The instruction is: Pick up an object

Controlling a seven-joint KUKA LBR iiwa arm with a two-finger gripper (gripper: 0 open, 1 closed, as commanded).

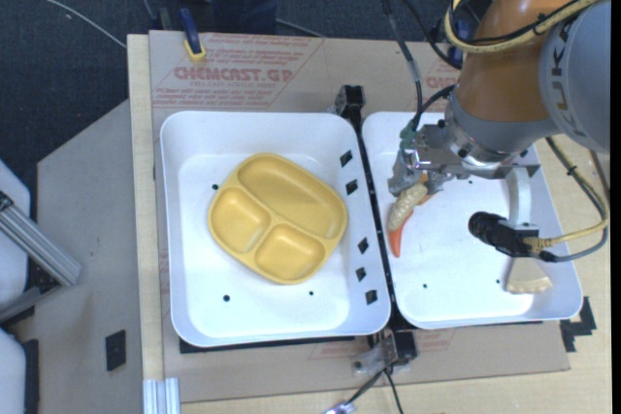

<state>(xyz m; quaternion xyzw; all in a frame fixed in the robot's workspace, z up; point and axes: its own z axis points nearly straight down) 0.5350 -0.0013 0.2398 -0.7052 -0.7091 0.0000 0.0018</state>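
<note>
My gripper (416, 179) is low over the left part of the right bin (456, 301). A slim cream and orange toy piece (402, 216) slants down and to the left from its fingertips. Its cream top end sits between the fingers and its orange tip points at the bin's left wall. The gripper is shut on this cream end. A small cream object (529, 283) lies in the bin's near right corner. A white curved piece (520, 197) lies by the right side, partly hidden by the arm.
The left bin (189, 208) holds a yellow divided plate (278, 217) at its middle. The divider between the bins (367, 208) carries small black clips. The arm's orange band and grey body cover the right bin's far part.
</note>
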